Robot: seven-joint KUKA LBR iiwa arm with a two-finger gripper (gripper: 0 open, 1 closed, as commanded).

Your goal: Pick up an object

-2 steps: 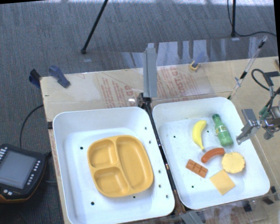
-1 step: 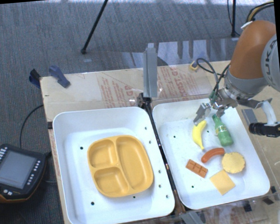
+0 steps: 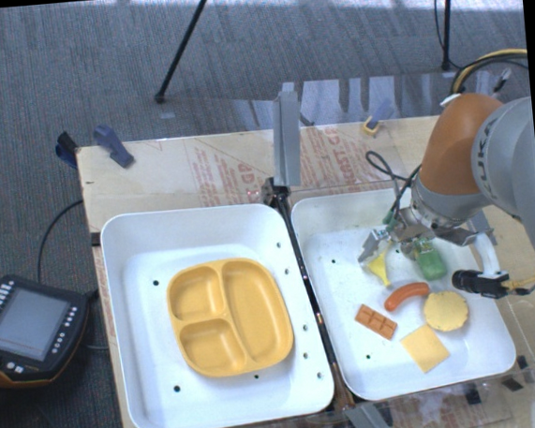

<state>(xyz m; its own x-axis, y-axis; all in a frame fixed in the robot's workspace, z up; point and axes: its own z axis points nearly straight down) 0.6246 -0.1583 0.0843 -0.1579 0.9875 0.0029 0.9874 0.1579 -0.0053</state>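
The grey arm with its orange band (image 3: 460,157) is reaching into the right-hand white bin (image 3: 343,220), its two-finger gripper (image 3: 397,241) hanging over the toy food at the bin's 1 o'clock.

Whether the fingers are parted or closed cannot be told. Just beside the gripper are lying a small yellow wedge (image 3: 378,268) and a green block (image 3: 431,263); toward 5 o'clock are sitting a red sausage (image 3: 406,295), a round tan cookie (image 3: 445,311), an orange waffle bar (image 3: 376,321) and a flat yellow cheese square (image 3: 424,349). The left-hand white bin (image 3: 132,268) is holding a yellow plastic divided plate (image 3: 228,316).
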